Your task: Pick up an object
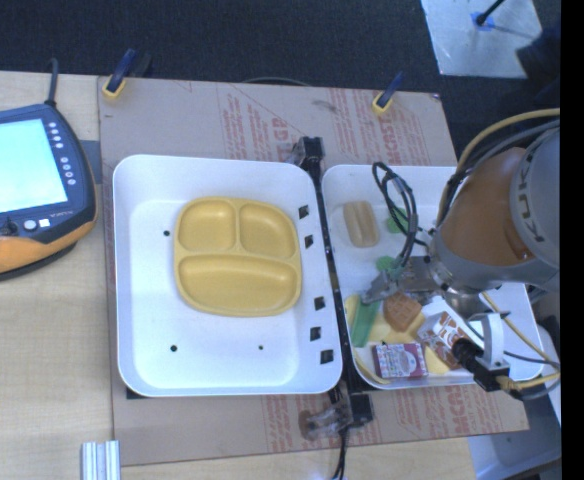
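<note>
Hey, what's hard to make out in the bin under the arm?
- Gripper: the wrist's bulk covers it from above, so its finger state is unclear.
- Right bin: the arm hides its far-right part.
- Red packet: its print is too small to read.
- Brown round item: too blurry to identify.

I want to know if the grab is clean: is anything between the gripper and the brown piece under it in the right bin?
Nothing visible: the gripper hangs right at the brown piece, with a green item crowding beside it.
</note>
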Tool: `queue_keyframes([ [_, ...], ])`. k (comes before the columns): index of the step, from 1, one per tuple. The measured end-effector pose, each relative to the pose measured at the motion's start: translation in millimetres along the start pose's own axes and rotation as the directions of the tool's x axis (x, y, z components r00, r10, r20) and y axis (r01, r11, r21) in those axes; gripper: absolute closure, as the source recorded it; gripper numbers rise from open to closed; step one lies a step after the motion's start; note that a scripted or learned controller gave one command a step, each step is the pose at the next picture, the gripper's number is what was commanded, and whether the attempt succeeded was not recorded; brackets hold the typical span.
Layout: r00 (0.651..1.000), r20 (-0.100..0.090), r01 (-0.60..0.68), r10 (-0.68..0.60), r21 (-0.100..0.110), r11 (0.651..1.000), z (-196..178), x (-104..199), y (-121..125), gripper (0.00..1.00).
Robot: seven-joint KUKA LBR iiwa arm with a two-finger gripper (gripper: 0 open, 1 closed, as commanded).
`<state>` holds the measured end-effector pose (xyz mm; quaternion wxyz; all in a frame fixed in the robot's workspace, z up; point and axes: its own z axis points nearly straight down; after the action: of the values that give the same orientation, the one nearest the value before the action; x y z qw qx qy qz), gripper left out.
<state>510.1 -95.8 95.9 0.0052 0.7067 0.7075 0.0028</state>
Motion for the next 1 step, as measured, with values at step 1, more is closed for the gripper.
queue_keyframes([
  [1,1.000,-0.002,0.000,0.000,0.002,1.000,0.1,-1.0,-2.4,0.00],
])
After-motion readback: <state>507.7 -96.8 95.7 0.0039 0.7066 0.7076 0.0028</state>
